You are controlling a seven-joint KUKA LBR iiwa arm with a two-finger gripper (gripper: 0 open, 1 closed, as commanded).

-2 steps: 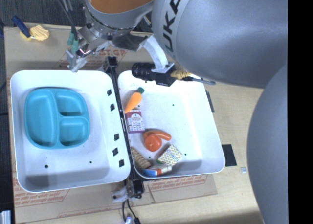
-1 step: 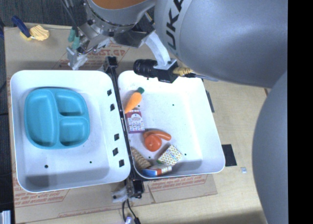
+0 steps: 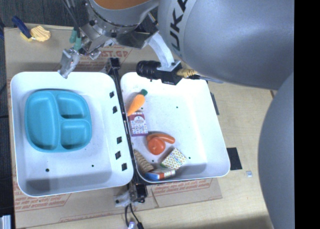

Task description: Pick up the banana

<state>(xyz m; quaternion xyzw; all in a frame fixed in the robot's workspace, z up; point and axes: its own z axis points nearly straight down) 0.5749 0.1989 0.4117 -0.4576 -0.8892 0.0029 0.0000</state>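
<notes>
In the camera view, the claw (image 3: 68,64) is seen above the far rim of the left bin (image 3: 20,138), which carries a blue divided tray (image 3: 58,120); whether it is open or closed cannot be told. In the right bin (image 3: 200,123) a toy carrot (image 3: 136,102), a small carton (image 3: 138,124), an orange-red pepper-like toy (image 3: 159,142), a patterned packet (image 3: 173,159) and a tube (image 3: 161,175) are gathered along the left and near sides. A yellow object (image 3: 40,34), possibly the banana, is seen on the surface beyond the left bin's far-left corner.
</notes>
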